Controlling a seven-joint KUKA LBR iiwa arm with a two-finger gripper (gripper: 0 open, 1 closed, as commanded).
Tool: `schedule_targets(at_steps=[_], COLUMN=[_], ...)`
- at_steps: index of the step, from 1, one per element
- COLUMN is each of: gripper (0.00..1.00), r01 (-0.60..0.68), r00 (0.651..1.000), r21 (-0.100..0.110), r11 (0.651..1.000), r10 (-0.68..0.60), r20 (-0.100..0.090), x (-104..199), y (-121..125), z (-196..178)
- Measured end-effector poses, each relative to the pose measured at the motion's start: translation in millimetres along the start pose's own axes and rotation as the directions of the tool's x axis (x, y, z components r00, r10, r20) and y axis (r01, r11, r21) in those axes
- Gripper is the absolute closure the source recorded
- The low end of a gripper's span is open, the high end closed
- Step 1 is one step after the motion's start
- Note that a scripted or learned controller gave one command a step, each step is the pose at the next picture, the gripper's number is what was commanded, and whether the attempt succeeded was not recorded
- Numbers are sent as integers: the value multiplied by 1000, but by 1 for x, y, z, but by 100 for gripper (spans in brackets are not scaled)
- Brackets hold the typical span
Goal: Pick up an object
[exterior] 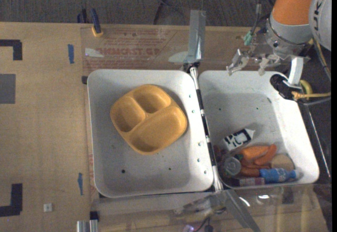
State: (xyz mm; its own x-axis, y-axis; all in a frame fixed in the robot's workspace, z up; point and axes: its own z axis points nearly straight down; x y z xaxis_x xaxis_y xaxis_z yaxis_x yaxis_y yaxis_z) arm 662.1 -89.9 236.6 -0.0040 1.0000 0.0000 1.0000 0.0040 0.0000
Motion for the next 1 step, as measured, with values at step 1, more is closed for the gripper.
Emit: schedule_targets(at_steps=[1], gripper=[0], r01=[142], r00=[990], r21=[-5], r11=[990], r10=[-142], r20=[3], x=[-12], y=[6], z=[-9])
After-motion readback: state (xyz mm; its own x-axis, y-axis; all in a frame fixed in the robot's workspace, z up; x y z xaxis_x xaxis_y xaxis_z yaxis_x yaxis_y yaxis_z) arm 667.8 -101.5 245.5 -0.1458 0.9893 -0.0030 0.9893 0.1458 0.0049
